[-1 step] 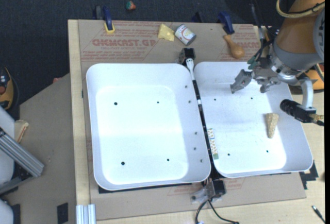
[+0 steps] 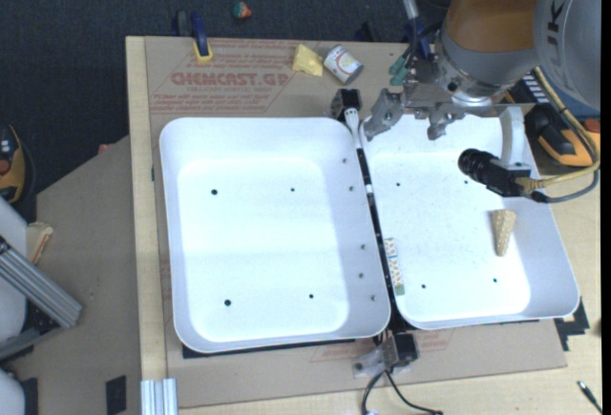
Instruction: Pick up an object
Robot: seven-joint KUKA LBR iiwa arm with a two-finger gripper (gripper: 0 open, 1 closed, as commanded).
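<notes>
One light, stiff-looking cone [image 2: 503, 230] in the right bin [image 2: 449, 284] probably wants pinching mid-body; the gripper [image 2: 410, 122] has its fingers spread, empty.

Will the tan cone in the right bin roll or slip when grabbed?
The cone lies on its side, so a nudge would probably roll it in an arc. Its tapered sides may slip from the pincer. Small, likely light.

The left bin [image 2: 258, 232] lies wide open, its floor free from wall to wall. Over in the right bin [image 2: 449, 284], the tool [image 2: 410, 122] hangs above the far edge and crowds that corner. A pale cone [image 2: 503, 230] sits near the right wall, and a small strip [image 2: 393, 270] hugs the left wall. Between them is broad open floor.
</notes>
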